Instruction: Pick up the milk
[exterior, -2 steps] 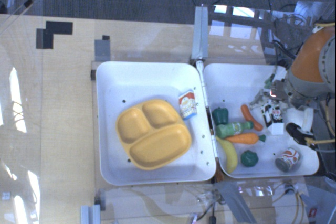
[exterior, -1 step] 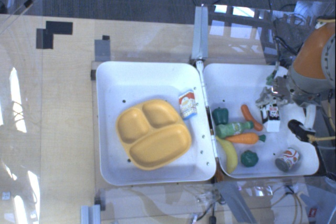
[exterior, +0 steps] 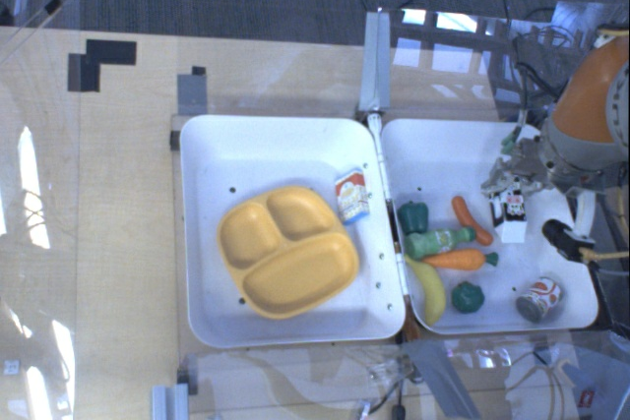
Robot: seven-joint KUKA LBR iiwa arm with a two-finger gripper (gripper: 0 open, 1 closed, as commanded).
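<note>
milk (exterior: 351, 197) lies in left bin (exterior: 197, 211), at its right edge, just beside the yellow divided plate (exterior: 287, 251) and well apart from the tool (exterior: 512, 180). right bin (exterior: 433, 148) holds two carrots, one banana (exterior: 429, 289), one green bottle (exterior: 440, 241), one pepper (exterior: 412, 215), one can (exterior: 539, 299). tool state: cannot tell; pale wood bench (exterior: 108, 211), grey carpet behind.

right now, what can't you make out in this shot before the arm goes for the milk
- Gripper, camera view: too small and cluttered to tell whether it is open or shut.
- Arm: cut off by the right edge.
- Milk carton in the left bin: its label is too small to read.
- Can in the right bin: its print is blurred.
</note>
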